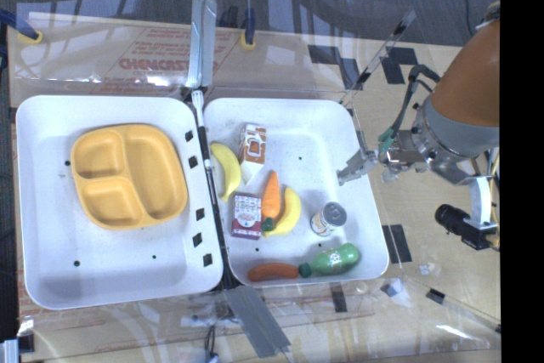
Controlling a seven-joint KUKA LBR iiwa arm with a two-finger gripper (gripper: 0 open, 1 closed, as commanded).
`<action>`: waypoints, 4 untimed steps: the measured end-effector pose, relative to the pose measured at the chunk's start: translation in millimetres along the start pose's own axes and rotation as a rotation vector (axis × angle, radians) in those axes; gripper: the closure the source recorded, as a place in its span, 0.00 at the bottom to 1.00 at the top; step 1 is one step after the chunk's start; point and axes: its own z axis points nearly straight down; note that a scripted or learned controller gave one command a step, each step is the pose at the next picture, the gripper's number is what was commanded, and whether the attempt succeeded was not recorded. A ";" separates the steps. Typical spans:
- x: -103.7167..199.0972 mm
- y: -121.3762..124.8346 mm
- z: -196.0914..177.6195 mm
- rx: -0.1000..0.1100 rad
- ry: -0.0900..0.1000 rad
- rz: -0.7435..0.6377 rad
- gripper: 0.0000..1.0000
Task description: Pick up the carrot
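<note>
My arm is reaching in from the right, orange band showing above the grey wrist, and my gripper is hanging over the right rim of the right bin, well apart from the carrot. Nothing is sitting between its fingers; how far they are parted I cannot tell at this slant.

The carrot is lying near the middle of the right bin, orange body pointing up the frame, green end lowest. It is crowded on several sides: a banana is curving against its right flank, a small red-and-white carton is lying just beside it on the left, and a second banana is resting further left by the bin wall. A brown-and-white box is lying just above the carrot's tip. To the right, between carrot and gripper, a small can is lying with its metal end facing the camera. Along the near wall a green bottle is lying on its side, touching a red sausage-shaped toy.

The left bin is holding a yellow divided plate. Both bins are sitting side by side on the bench.
</note>
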 end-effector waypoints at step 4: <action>58.0 37.5 177.5 0.000 0.000 -0.173 0.00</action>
